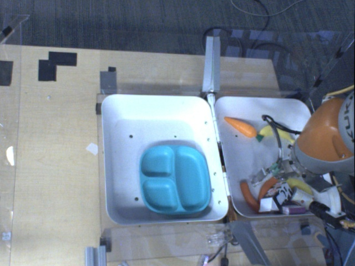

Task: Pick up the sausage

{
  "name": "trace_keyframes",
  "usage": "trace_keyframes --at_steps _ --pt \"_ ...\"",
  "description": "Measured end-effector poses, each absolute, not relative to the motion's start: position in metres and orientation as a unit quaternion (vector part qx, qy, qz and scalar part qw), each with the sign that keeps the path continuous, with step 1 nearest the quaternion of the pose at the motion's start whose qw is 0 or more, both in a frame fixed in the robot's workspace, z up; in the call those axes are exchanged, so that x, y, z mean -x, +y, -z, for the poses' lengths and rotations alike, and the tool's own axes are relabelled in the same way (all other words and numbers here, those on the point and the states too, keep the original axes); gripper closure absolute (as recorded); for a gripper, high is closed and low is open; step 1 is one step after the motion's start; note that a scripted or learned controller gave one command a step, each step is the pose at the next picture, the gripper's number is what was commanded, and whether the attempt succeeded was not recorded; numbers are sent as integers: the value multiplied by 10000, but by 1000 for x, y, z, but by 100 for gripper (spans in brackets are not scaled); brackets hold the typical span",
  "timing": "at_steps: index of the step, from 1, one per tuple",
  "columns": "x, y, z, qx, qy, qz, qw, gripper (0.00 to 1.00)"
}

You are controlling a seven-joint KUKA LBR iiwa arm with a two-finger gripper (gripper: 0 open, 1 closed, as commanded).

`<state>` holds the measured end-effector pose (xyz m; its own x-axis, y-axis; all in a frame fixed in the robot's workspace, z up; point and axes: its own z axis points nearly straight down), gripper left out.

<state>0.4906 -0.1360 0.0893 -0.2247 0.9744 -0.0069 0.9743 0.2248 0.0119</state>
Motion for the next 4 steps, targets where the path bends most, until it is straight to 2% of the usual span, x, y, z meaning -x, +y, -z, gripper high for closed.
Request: trace_keyframes --at_steps 1,2,3,4 --pt "-522 -116 -89 -6316 7753 -34 62 0" --pt "-491 -159 -89 -6453 7639 -32 66 0" --pt "-495 -158 -101 -6431 7657 -56 100 100" --pt "-501 -99 -91 -7240 6897 -49 85 100"
